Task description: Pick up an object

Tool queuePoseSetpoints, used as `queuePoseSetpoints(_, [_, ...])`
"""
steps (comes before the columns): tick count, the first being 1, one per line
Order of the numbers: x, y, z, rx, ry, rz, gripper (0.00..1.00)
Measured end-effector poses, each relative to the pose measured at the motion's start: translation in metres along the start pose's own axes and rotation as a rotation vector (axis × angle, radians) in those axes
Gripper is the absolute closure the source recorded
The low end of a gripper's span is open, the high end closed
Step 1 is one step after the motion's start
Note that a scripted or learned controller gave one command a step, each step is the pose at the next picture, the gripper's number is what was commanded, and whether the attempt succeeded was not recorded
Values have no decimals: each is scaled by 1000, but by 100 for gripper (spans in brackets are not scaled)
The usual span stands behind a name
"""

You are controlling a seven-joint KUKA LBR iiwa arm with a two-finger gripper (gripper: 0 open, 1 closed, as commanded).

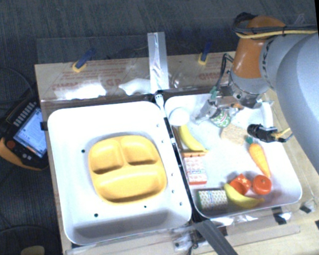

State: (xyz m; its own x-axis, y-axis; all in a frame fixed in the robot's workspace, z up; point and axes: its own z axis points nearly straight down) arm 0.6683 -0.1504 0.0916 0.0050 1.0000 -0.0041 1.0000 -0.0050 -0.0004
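Camera view: green-labelled packet (222,119) at twelve o'clock of right bin (297,191), just beneath gripper (217,104); small white round object (177,116) at nine o'clock of it, banana (190,139) at seven, carrot (259,159) at five. Cannot tell tool state. Probably closing in for a grasp: best to descend straight, centre over packet, avoid bin wall. Yellow tray (127,166) well apart in left bin (66,164).

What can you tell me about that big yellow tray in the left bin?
The yellow tray looks like smooth moulded plastic, with rounded corners and three shallow compartments: two smaller ones along its far side and one wide one nearer the camera. It lies flat, right way up, about in the middle of the left bin, resting on the bin's white floor. Nothing sits in its compartments, and nothing else touches it.
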Motion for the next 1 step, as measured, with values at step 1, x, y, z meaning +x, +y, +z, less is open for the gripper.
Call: queuePoseSetpoints(1, [0, 1, -11, -2, -3, -1, 100])
